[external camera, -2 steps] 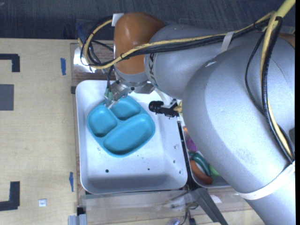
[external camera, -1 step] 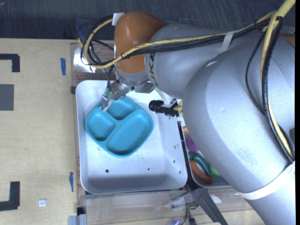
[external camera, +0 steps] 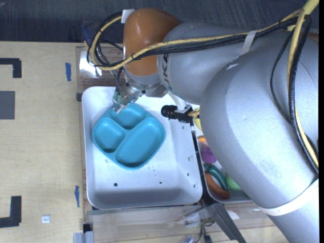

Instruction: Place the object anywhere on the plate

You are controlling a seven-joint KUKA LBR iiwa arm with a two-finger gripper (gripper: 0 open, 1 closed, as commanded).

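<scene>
A blue plate (external camera: pixel 129 135) with three compartments lies in the left white bin (external camera: pixel 152 186), toward its back left. My gripper (external camera: pixel 121 104) hangs at the plate's far edge, over the upper compartment, its tip right at the rim. The wrist and its orange band hide most of the gripper from above. I cannot make out any object at its tip.
The arm's big grey body covers most of the right bin. Several small colourful objects (external camera: pixel 215 178), orange, purple, green and red, peek out along that bin's left side. A black fitting (external camera: pixel 172 113) sticks out of the arm above the left bin's right wall.
</scene>
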